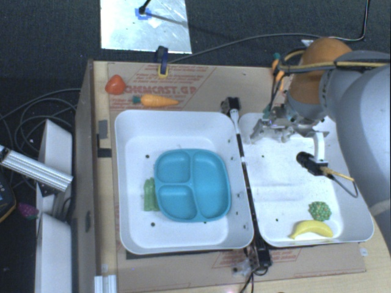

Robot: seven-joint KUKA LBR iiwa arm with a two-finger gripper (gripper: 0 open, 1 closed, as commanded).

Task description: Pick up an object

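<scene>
My gripper (270,132) hangs over the far left corner of the right bin (351,234), open, with nothing between its fingers. A yellow banana (313,229) lies near that bin's front edge. A green broccoli piece (319,210) sits just behind the banana. Both are well in front of the gripper and apart from it. In the left bin (131,136) rests a blue divided plate (192,184), with a green vegetable piece (149,195) against its left side.
Behind the left bin, on the cardboard, lie a red tomato (115,85) and an orange carrot (156,101). A black divider rail (242,163) runs between the two bins. The grey arm (360,115) covers the right bin's far right part.
</scene>
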